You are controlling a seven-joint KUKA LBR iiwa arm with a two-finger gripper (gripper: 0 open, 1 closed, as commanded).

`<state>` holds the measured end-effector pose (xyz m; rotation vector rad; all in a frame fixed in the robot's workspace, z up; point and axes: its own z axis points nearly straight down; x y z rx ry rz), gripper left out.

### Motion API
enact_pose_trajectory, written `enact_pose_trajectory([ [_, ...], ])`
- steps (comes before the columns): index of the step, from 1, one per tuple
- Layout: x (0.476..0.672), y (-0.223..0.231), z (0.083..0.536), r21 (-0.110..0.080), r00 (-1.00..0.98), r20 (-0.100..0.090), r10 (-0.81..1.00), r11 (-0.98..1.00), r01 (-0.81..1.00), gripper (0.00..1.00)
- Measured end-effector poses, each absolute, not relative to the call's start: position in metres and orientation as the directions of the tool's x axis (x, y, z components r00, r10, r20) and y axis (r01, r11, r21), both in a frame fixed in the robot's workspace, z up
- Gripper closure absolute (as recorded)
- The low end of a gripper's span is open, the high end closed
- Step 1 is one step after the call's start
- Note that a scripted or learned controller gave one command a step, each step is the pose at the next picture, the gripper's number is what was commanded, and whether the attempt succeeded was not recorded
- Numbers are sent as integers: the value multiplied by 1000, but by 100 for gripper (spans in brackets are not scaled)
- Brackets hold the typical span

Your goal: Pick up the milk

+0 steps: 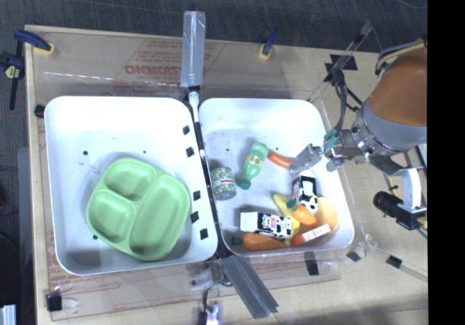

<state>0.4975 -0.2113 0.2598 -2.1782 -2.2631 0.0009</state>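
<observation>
A white carton with black cow spots, the milk [267,224], lies on its side near the front of the right bin [240,123]. A second cow-spotted carton [308,195] stands just right of it, among the fruit. My gripper [305,158] hangs over the right side of that bin, just above the second carton and up and to the right of the lying one. Nothing is visibly held in it.
The right bin also holds a green bottle [253,163], a small can [224,182], an orange-red piece [279,159] next to the gripper, a banana [284,204], an orange fruit [325,213] and a carrot [261,242]. A green divided plate [139,207] lies in the left bin [73,127].
</observation>
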Motion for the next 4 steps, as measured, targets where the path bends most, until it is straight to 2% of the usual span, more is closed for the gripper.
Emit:
enact_pose_trajectory([
  [1, 515, -211, 269, 0, -53, 0, 999, 53, 999, 0],
  [2, 523, -210, 235, -4, -57, 0, 998, 57, 998, 0],
  [3, 521, -210, 250, -1, -110, -1, 994, 110, 994, 0],
  [4, 521, -209, 232, -4, -147, 1, 989, 147, 989, 0],
])
